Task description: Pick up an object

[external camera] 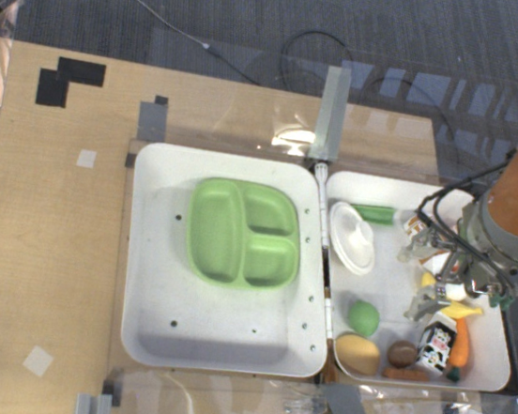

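- The end effector (447, 273) hangs over the right shallow white bin (389, 294), above a yellow banana-like toy (458, 311); whether its fingers are apart or together, I cannot tell.
- Nearby lie an orange carrot (461, 344), a small black-and-white carton (436, 346) with unreadable print, a green ball (364, 316) and a white bowl (351, 237).
- The left white bin (153, 254) holds a green divided plastic plate (241, 233).

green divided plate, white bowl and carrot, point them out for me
green divided plate (241, 234), camera view, on the ridge between its compartments
white bowl (352, 239), camera view, on its inner hollow
carrot (460, 345), camera view, on the middle of its orange body
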Controlling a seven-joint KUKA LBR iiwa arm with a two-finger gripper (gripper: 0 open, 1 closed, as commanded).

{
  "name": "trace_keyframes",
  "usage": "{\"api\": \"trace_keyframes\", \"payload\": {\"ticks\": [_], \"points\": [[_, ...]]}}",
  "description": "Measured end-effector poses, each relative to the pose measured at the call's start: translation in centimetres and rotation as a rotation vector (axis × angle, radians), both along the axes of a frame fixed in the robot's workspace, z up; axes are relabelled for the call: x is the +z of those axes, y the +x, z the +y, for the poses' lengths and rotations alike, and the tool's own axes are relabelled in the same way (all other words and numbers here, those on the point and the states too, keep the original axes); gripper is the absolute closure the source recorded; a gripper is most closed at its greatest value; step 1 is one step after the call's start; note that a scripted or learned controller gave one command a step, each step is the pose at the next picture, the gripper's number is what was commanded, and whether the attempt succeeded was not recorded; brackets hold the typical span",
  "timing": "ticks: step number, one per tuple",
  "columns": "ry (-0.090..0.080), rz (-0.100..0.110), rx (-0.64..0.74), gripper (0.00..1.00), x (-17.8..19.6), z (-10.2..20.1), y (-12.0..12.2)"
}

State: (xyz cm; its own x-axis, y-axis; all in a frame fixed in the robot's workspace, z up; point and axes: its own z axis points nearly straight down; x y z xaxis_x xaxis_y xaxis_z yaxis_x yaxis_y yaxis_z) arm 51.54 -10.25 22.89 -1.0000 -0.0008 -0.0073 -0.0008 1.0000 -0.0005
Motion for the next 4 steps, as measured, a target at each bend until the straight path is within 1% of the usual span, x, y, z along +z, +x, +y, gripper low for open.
{"api": "trace_keyframes", "payload": {"ticks": [1,2,3,4], "points": [[-0.001,-0.001,-0.02,0.0,-13.3,-2.4,0.6],[0.0,-0.008,-0.038,0.0,-14.0,-1.5,11.3],[-0.001,-0.006,0.017,0.0,-14.0,-3.1,11.2],[-0.002,-0.005,0.02,0.0,-14.0,-6.1,9.4]]}}
